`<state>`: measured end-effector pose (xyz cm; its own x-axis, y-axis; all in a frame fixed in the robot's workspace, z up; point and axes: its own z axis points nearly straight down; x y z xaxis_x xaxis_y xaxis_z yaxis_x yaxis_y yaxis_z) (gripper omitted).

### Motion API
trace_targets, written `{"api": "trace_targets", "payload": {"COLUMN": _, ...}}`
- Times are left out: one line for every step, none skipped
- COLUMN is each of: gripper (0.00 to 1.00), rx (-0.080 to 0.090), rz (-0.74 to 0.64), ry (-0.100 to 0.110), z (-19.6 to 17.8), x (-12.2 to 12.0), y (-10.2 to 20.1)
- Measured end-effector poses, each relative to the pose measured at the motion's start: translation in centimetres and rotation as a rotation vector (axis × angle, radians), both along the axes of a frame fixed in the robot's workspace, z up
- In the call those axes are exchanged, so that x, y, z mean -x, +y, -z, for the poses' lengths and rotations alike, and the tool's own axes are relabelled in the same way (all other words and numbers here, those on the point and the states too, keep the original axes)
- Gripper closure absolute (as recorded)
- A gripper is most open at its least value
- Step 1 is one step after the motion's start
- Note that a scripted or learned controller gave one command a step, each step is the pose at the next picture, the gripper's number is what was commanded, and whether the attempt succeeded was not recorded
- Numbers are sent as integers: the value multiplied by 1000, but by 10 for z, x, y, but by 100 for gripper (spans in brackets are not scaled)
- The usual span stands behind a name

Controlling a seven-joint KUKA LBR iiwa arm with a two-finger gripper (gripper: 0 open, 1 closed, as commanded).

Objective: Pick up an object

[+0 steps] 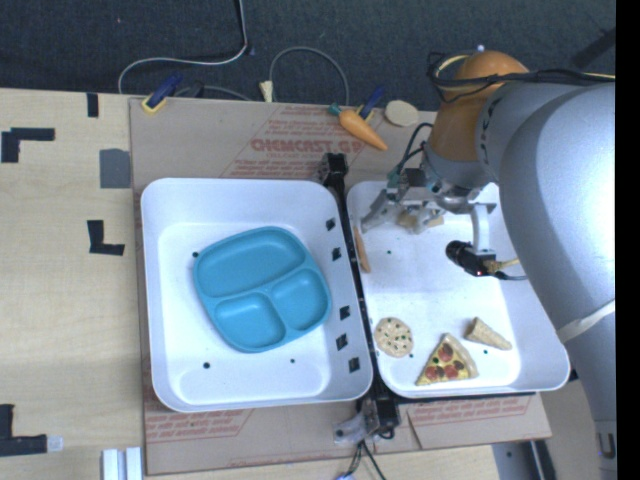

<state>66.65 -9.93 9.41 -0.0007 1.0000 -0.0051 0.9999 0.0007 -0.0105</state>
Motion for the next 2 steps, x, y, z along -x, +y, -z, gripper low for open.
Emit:
{"api": "trace_targets", "payload": {"gripper": 100, "rx": 1, "rz": -1, "ry": 0, "z": -10, "x": 0, "y": 0}}
{"api": "trace_targets", "payload": {"gripper": 0, "rx": 2, "rz": -1, "ry": 1, "z": -10, "x": 0, "y": 0}}
